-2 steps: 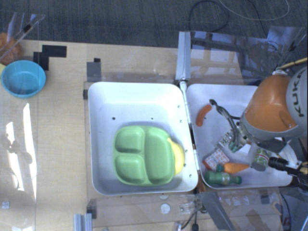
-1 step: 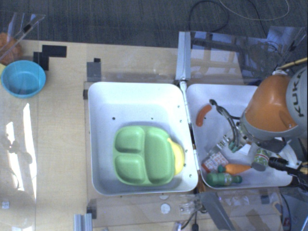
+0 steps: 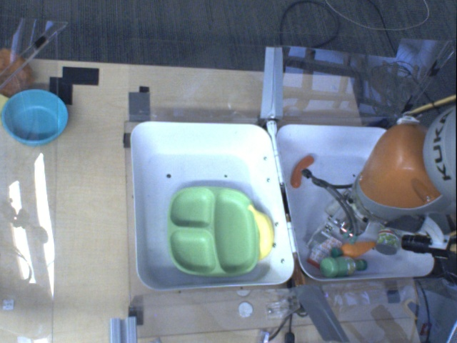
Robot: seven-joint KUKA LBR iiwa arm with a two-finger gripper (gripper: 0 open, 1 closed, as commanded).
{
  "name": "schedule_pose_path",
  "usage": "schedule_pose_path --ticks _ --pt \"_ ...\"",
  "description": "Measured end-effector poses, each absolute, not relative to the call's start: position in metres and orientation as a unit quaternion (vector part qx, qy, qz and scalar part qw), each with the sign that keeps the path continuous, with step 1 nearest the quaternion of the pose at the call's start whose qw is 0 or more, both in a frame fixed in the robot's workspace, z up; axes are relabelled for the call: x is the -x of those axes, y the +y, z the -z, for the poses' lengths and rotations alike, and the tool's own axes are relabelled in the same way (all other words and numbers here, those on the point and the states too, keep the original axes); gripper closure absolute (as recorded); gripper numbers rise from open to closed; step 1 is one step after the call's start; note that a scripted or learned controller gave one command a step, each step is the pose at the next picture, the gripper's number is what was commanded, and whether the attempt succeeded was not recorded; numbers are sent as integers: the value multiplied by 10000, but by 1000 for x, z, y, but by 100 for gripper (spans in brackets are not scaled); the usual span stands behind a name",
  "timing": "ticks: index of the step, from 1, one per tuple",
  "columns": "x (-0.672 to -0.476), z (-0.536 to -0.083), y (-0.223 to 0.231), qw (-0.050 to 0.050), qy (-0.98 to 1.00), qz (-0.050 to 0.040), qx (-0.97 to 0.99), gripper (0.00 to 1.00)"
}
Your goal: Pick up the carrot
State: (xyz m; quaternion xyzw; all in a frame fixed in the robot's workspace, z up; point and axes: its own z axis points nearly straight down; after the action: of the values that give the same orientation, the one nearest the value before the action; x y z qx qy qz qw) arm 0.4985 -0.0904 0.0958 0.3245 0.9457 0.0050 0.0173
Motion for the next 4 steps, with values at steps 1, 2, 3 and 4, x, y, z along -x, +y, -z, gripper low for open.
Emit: schedule_pose_path --ticks 1,2,3,4 --pt "-562 -89 -102 59 8673 -31 -4978 0" --pt "-500 -90 -90 89 9522 -21 -3053 0" --pt "-594 -110 -112 49 9214 -15 -3887 0" --pt "-495 -89 -115 68 8348 -38 -5504 0"
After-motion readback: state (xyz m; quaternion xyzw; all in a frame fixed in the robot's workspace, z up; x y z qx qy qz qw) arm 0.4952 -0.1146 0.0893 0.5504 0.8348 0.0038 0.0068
